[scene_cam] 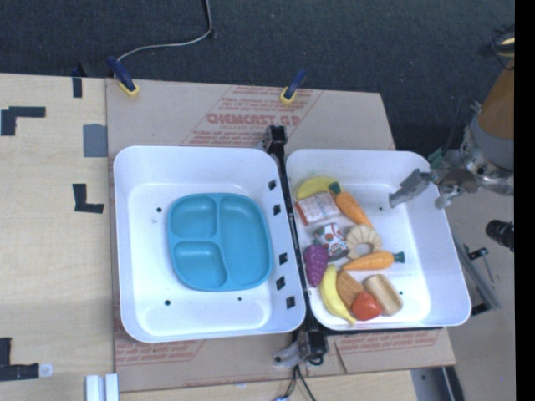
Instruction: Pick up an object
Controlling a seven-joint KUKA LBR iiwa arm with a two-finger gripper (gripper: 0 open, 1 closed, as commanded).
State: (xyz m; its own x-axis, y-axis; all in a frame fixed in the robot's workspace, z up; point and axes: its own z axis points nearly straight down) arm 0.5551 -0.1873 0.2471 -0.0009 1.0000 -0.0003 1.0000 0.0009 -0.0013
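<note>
Right now the toy food sits heaped along the left half of the right bin [435, 249], none of it lifted. At the twelve o'clock end of the heap lies a banana [314, 186], with a carrot [352, 209] slanting just beside it and a small red-and-white packet [318, 211] touching the banana's lower side. Below that comes a second little packet [333, 241], a pale ring-shaped piece [364, 239] and a bunch of purple grapes [315, 262] hard against the bin's nine o'clock wall. A second carrot [373, 261] lies crosswise at the middle. Down at six o'clock, a second banana [333, 295] curves around a waffle-patterned piece [349, 286], with a red tomato [366, 306] and a tan bread roll [384, 293] touching one another.

Over at the bin's two o'clock corner, the gripper [411, 189] hangs above the bare white floor, well apart from the heap. One dark finger points toward nine o'clock; whether the fingers are spread or closed, I cannot tell, and nothing shows between them. The grey arm [493, 153] with its orange band reaches in from three o'clock.

Across the divider, the left bin [138, 182] carries a blue sectioned plate [219, 241] at its centre. Both bins rest on a cardboard sheet [242, 119] held by two yellow-and-blue clamps [292, 88] at twelve o'clock.
</note>
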